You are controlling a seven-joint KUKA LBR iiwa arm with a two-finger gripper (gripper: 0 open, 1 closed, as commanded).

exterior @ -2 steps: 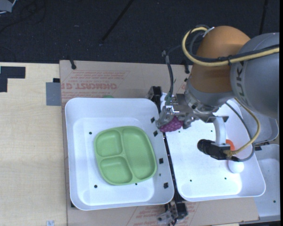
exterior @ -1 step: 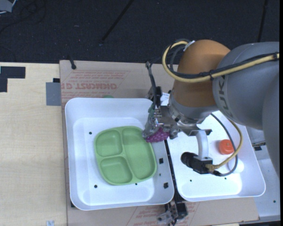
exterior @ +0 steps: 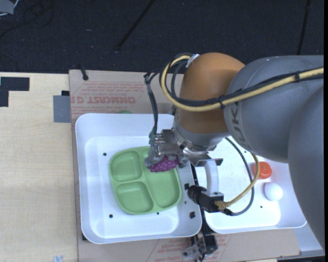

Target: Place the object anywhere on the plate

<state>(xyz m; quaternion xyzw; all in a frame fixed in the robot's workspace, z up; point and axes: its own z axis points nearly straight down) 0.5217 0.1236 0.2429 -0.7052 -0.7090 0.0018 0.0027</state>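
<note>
The arm (exterior: pixel 262 108), grey with an orange band above the wrist, is the nearest item to the camera; it enters from the right and covers much of the right bin (exterior: pixel 262 217). Yellow and black cables loop around the wrist. The gripper (exterior: pixel 159 158) is positioned over the left bin (exterior: pixel 93 201), at the upper right edge of the green plate (exterior: pixel 145 182). A purple object (exterior: pixel 164 164), knobbly like a small bunch of grapes, sits directly at the fingertips, over the plate's right-hand compartment near its top rim. The fingers appear to be closed against the purple object, though the wrist hides much of them and the grip cannot be fully confirmed; whether the object is touching the plate or raised just above it cannot be told. The plate has three compartments, two on its left side and one longer one on its right, and lies tilted within the left bin. In the right bin, an orange object (exterior: pixel 263 171) and a white ball (exterior: pixel 273 191) lie close together near the arm's edge.
</note>
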